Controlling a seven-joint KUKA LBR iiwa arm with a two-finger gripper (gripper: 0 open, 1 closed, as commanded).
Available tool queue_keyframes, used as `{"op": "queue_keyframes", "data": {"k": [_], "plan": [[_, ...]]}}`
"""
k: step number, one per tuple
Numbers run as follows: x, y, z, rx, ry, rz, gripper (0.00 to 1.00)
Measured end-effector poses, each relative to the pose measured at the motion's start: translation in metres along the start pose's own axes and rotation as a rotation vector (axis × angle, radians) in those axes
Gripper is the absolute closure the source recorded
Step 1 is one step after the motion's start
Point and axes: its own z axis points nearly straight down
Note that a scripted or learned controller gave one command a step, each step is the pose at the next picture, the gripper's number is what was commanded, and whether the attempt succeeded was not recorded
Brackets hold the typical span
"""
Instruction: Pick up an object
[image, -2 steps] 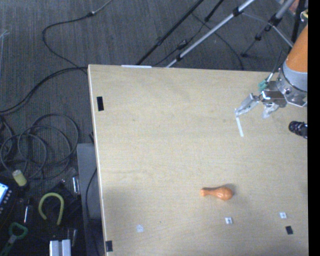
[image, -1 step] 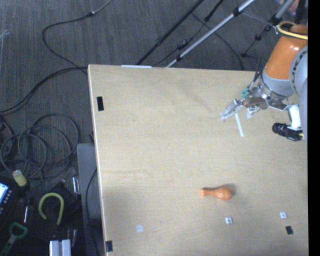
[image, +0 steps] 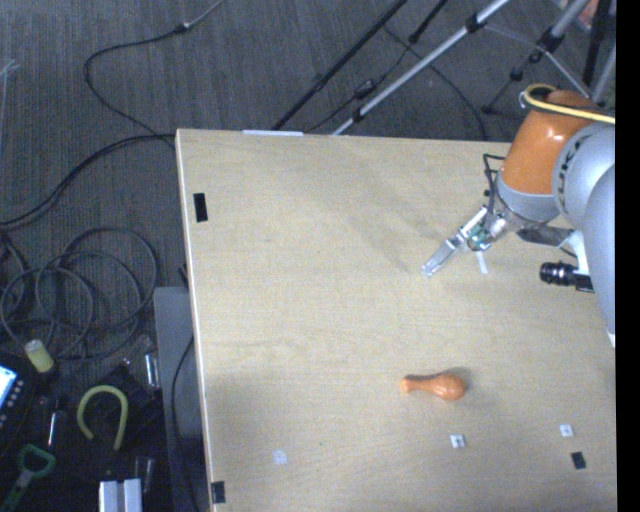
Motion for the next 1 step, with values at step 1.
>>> {"op": "queue_keyframes", "data": {"k": [1], "plan": [[0.0002,0.0012,-0.0101,-0.001,-0.003,-0.001,1.0]]}}
